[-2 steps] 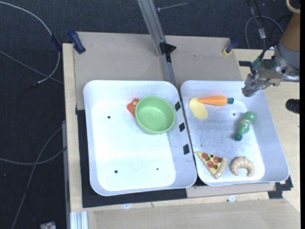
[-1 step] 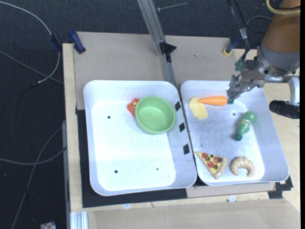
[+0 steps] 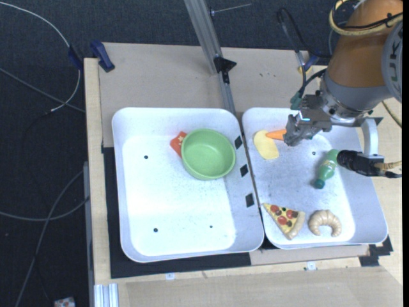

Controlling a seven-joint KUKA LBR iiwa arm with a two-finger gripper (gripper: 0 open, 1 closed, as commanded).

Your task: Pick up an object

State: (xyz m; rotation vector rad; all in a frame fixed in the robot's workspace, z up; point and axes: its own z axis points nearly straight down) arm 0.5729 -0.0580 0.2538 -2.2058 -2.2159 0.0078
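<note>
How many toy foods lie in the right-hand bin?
5: yellow piece and carrot at back left, green bottle mid-right, pizza slice and croissant in front. The arm may hide more.

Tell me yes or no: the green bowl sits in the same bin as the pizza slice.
No: the green bowl lies in the left bin, while the pizza slice lies in the right bin.

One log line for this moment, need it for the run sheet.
gripper low over right bin, above carrot | beside yellow piece | grasp unconfirmed | green bowl in left bin
</note>
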